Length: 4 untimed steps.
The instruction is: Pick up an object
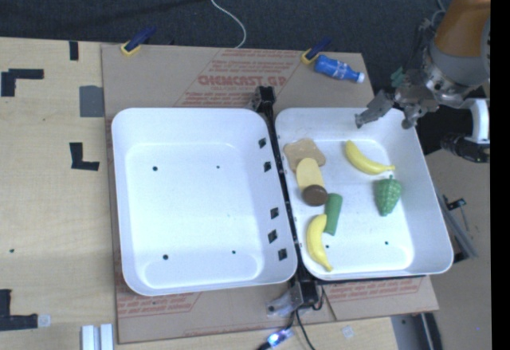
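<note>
The likeliest thing to lift is the upper banana (pixel 367 159), lying slantwise near the far edge of the right bin (pixel 426 205), a little inward from its far right corner; it sits apart from everything else, which makes it the easiest target. The green strawberry-shaped toy (pixel 388 196) lies just nearer, towards the right edge; the rest crowds the bin's left edge — a tan bread-like piece (pixel 304 151), a yellow and brown roll (pixel 311 181) touching it, a green stick (pixel 332 213) and a second banana (pixel 317 241) close to the near left corner.

The gripper (pixel 386 112) hangs over the far edge of the right bin, its two fingers spread and nothing between them — released, then, and not yet down among the things.

What could go wrong, as I judge it: the gripper is so near the bin's far wall that a straight descent may strike the rim rather than reach the floor; the banana is curved and smooth, so fingers closing across its bend may squeeze it out sideways; a drop towards the left edge risks catching two touching things at once, or pinning one against the bin's wall; the left bin (pixel 127 181) offers nothing to grasp.
</note>
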Motion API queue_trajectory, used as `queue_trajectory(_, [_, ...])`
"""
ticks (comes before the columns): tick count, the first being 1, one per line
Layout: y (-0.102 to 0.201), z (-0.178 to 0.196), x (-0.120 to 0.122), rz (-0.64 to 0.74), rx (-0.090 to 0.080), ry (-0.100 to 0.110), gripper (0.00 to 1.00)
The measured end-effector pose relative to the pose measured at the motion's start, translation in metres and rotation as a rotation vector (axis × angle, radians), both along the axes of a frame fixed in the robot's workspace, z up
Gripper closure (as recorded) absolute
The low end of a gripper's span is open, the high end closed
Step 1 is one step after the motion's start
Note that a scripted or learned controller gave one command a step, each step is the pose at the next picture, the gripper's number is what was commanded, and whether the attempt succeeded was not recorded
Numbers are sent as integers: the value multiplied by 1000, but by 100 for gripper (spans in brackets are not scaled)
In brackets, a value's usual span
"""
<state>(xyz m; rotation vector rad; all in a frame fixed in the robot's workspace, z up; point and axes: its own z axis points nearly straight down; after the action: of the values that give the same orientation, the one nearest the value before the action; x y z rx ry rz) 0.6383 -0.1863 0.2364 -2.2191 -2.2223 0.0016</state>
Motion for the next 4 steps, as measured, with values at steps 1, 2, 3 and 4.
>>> queue_trajectory(1, [-39, -158, -26, -2, 0, 3, 0])
queue_trajectory(2, [-37, -138, -21, 2, -3, -9, 100])
queue_trajectory(3, [-37, -144, -85, -3, 1, 6, 100])
queue_trajectory(4, [-38, -126, -144, -3, 1, 4, 100])
